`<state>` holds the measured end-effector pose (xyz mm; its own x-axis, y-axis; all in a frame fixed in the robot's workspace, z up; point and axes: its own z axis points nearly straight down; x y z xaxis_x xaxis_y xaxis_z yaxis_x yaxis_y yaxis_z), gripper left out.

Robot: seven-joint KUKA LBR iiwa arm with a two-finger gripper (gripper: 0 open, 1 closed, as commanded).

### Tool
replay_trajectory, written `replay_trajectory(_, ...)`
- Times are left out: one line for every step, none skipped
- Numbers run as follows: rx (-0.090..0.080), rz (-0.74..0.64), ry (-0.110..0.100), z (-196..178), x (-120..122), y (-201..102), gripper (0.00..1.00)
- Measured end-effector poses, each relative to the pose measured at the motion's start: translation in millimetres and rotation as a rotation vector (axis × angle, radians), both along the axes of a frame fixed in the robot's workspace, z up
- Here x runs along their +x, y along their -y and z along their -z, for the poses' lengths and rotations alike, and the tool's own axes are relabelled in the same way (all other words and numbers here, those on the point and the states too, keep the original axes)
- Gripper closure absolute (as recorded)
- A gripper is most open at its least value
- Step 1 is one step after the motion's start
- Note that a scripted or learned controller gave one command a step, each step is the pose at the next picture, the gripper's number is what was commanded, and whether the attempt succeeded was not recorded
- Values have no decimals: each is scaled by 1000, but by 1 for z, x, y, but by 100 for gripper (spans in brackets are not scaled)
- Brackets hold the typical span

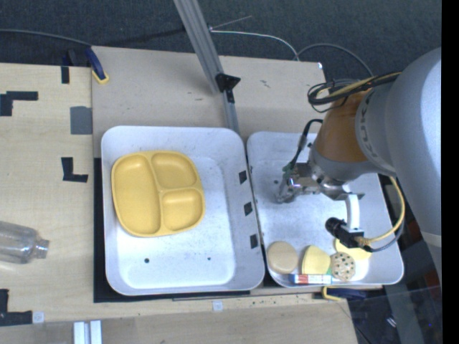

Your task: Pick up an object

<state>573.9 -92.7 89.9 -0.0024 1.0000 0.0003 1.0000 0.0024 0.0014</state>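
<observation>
My claw (287, 190): low in right bin (323, 149), centre-right of frame; grip state indeterminate. Yellow tray (158, 192): left bin (172, 264).

The light wooden bench (165, 84) carries two shallow white bins side by side, the left bin (172, 271) touching the right bin (269, 156) along their inner walls. Taking the left bin as landmark: a clear plastic bottle (21, 242) lies on its side on the bench well to its left, black tape marks (72, 169) sit between the two, and a blue and yellow clip (97, 64) rests beyond its far left corner.
</observation>
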Motion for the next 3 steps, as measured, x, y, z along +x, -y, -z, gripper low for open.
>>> replay_trajectory(-2,1,2,0,-2,-3,100)
replay_trajectory(0,1,-1,1,-3,-4,0)
replay_trajectory(2,1,-1,-9,-3,-4,100)
